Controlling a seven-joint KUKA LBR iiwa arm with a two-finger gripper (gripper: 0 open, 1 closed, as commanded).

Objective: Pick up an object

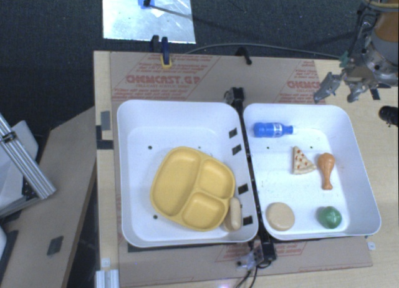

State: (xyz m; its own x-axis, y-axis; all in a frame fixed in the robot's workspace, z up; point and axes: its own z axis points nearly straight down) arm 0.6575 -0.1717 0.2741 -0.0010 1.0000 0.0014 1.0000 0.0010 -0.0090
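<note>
White bins sit side by side on my counter (299, 75), the right bin (358, 156) holding a blue bottle (272, 129), pizza slice (303, 161), drumstick (326, 169), cookie (280, 216) and green ball (329, 217), while the end effector (341, 88) hovers released and empty above its far edge.

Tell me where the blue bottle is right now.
The blue bottle lies on its side in the right bin, near its back left corner, behind the pizza slice and close to the divider between the bins.

Arm (381, 25) cut off at right edge — bottle (272, 129) label too small to read.
</note>
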